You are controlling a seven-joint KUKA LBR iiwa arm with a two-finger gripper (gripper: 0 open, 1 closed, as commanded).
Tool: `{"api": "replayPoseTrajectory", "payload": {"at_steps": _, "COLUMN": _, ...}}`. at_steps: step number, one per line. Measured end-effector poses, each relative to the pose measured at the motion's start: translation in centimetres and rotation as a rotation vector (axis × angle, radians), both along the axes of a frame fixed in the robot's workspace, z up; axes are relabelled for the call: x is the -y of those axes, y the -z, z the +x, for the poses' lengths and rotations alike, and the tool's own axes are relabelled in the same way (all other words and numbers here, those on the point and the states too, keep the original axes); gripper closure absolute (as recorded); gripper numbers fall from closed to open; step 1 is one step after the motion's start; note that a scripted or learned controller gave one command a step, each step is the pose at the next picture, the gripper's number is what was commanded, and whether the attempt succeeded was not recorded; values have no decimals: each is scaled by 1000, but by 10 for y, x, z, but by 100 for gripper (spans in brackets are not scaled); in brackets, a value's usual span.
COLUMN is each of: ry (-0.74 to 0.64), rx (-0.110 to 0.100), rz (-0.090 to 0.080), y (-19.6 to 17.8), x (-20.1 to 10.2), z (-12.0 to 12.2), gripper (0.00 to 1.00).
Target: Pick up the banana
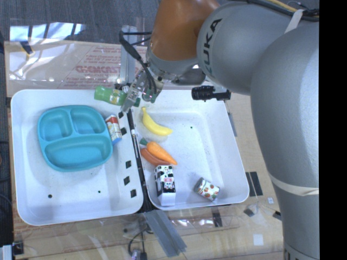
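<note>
- While the arm [255,64] leans over the bins from the right, the banana [153,124] lies in the right bin [217,145], near its far-left corner; it is yellow, gently curved, whole, and lies flat on the white floor.
- The gripper [136,93] hangs over the far end of the divide between the two bins, just above the banana's upper tip. Whether its fingers are apart or together cannot be told, nor whether it touches anything.
- A green bottle [110,95] lies on its side at the far rim of the left bin [32,199], just beside the gripper.
- The left bin holds a blue divided plate [75,137] towards its far-left part and a small can [113,129] against the plate's right edge.
- The right bin also holds a carrot [157,153] just near of the banana, a milk carton [165,184] at the near-left corner, and a small printed can [207,189] at the near rim.
</note>
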State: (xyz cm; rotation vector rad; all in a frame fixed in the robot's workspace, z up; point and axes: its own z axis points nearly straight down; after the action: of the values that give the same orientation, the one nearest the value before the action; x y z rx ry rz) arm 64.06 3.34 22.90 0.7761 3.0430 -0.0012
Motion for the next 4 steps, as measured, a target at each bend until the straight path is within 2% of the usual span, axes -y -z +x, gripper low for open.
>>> {"api": "replayPoseTrajectory", "payload": {"at_steps": 1, "ry": 361, "rx": -5, "rz": 0, "y": 38, "x": 67, "z": -75, "gripper": 100}}
{"api": "replayPoseTrajectory", "payload": {"at_steps": 2, "ry": 357, "rx": -6, "rz": -1, "y": 29, "x": 67, "z": -74, "gripper": 100}}
{"api": "replayPoseTrajectory", "payload": {"at_steps": 3, "ry": 1108, "rx": -3, "rz": 0, "y": 38, "x": 108, "z": -68, "gripper": 100}}
{"api": "replayPoseTrajectory", "payload": {"at_steps": 4, "ry": 1107, "rx": -3, "rz": 0, "y": 38, "x": 107, "z": -68, "gripper": 0}}
